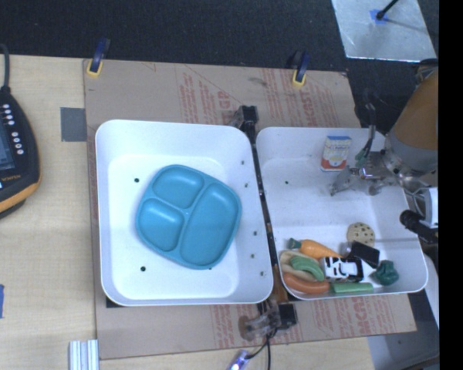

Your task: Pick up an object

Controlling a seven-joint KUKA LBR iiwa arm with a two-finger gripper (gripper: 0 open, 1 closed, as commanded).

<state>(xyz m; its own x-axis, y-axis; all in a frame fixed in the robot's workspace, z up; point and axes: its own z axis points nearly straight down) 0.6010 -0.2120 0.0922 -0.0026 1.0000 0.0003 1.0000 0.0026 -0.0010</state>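
1. The gripper (353,177) hangs over the far part of the right bin (293,199); its fingers stand apart, holding nothing.
2. Nearest candidate: the small carton (336,152), just beside the gripper on its far-left side, well apart from the toy pile (336,270) at the near edge.
3. The carton's long axis runs near to far.
4. Advice: centre over the carton, straddle its short sides, then descend.

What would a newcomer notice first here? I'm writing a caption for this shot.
The big blue divided plate in the left bin draws the eye first. Next comes the colourful heap of toy food crowded into the near corner of the right bin, with a small carton standing apart near its far edge, beside the gripper.
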